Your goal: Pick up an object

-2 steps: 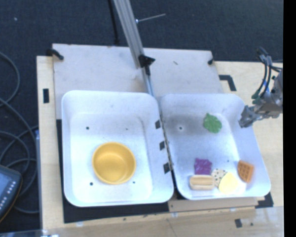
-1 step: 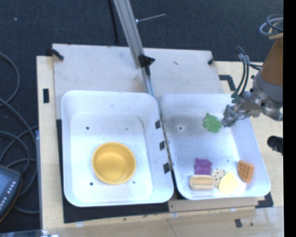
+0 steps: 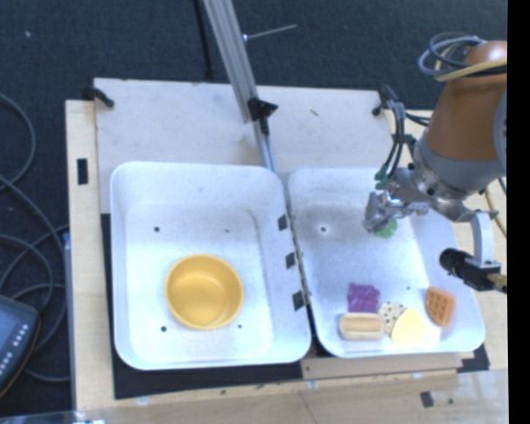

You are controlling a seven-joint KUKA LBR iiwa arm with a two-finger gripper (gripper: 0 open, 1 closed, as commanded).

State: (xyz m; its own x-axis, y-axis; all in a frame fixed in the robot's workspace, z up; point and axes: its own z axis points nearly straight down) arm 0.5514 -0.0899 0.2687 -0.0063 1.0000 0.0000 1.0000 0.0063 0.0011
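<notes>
My gripper (image 3: 382, 215) hangs over the back part of the right bin (image 3: 336, 237). A small green object (image 3: 387, 230) peeks out just under its tip, touching or very near it. Toward the bin's front lie a purple piece (image 3: 363, 297), a tan bun-shaped piece (image 3: 361, 327), a speckled cream piece (image 3: 390, 314), a pale yellow piece (image 3: 410, 329) and an orange waffle-like piece (image 3: 439, 306). A yellow bowl (image 3: 204, 291) sits in the left bin (image 3: 159, 201).
A slanted metal pole (image 3: 234, 56) rises from behind the wall between the bins. A black fitting (image 3: 464, 266) on the arm juts over the right bin's right rim. Cables and a tablet lie on the floor to the left.
</notes>
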